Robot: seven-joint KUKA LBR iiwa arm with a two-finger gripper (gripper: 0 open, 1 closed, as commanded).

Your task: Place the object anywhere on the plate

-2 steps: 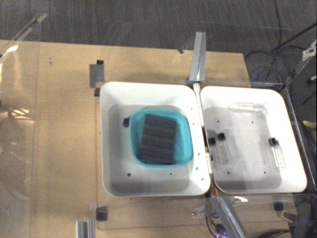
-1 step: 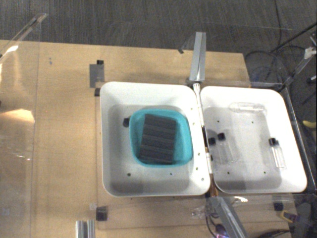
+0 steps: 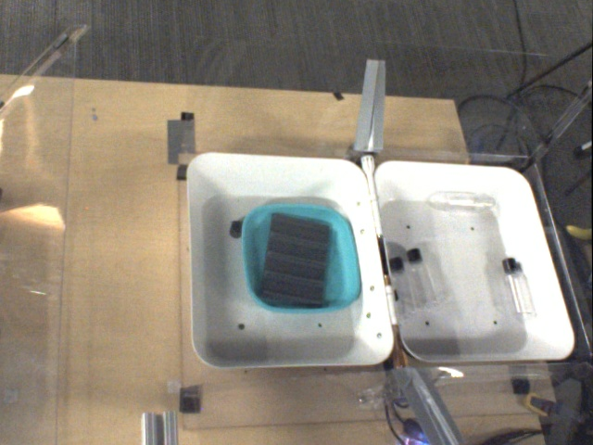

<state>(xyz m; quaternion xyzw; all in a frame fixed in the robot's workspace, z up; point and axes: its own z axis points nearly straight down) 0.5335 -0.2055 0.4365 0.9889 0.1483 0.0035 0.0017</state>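
A dark grey ribbed block point(image 3: 296, 260) lay flat on a turquoise square plate point(image 3: 344, 248) in the left white bin point(image 3: 213, 248), its ridges running across its width and its long side tilted slightly from the bin's walls. The plate sat near the middle of that bin, with a small black item point(image 3: 236, 229) just beside its upper-left corner. In the right white bin point(image 3: 547, 332), three clear plastic vials lay apart: one point(image 3: 461, 199) near the far wall, one with a black cap point(image 3: 414, 272) by the left wall, and another black-capped one point(image 3: 519, 286) toward the right wall. Both bins rested side by side on the wooden bench point(image 3: 111, 276). The end effector's state could not be told.
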